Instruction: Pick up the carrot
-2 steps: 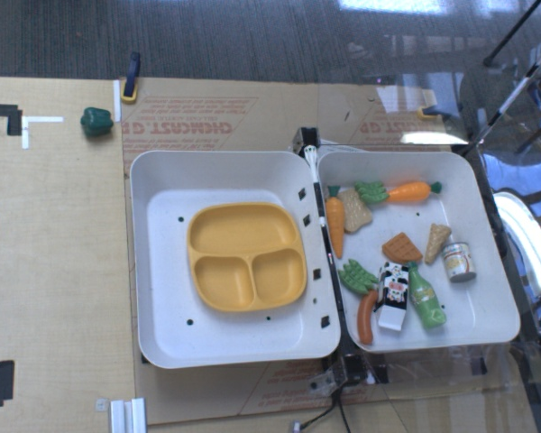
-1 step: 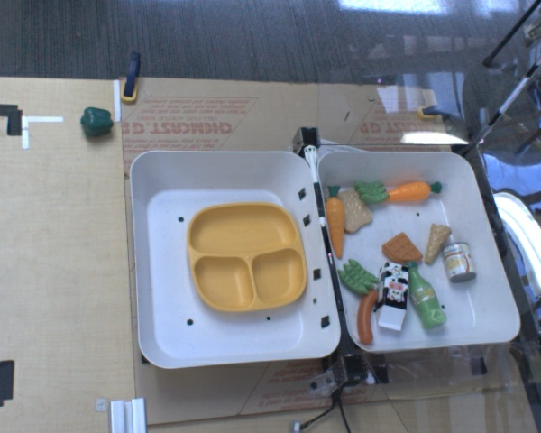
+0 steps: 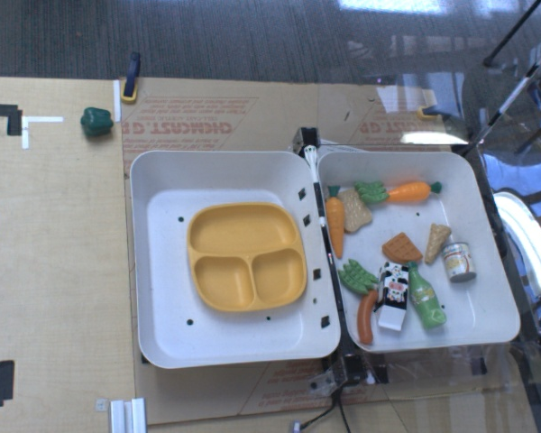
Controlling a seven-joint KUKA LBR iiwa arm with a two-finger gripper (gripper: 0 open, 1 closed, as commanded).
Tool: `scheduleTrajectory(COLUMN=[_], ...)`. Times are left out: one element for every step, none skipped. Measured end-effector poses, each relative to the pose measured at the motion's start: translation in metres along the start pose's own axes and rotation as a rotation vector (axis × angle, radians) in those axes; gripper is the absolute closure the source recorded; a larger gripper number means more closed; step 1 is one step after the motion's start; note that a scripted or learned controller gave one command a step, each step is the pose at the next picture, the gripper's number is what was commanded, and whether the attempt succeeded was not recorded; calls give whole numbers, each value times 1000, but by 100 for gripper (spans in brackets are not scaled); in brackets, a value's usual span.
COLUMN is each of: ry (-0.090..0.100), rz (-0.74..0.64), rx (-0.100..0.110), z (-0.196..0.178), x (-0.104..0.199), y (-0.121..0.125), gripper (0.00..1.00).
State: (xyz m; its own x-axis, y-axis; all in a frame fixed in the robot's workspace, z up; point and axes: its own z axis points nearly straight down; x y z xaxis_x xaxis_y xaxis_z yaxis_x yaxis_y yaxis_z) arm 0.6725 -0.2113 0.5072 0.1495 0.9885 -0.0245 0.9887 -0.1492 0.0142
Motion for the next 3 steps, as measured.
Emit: scheduleTrajectory(ry=[1, -2, -2], rz=[0, -4, -4], rx=[0, -4, -4], z=[0, -7, -7], x=[0, 0, 0], y=[0, 2, 2], gripper=[0, 100, 0])
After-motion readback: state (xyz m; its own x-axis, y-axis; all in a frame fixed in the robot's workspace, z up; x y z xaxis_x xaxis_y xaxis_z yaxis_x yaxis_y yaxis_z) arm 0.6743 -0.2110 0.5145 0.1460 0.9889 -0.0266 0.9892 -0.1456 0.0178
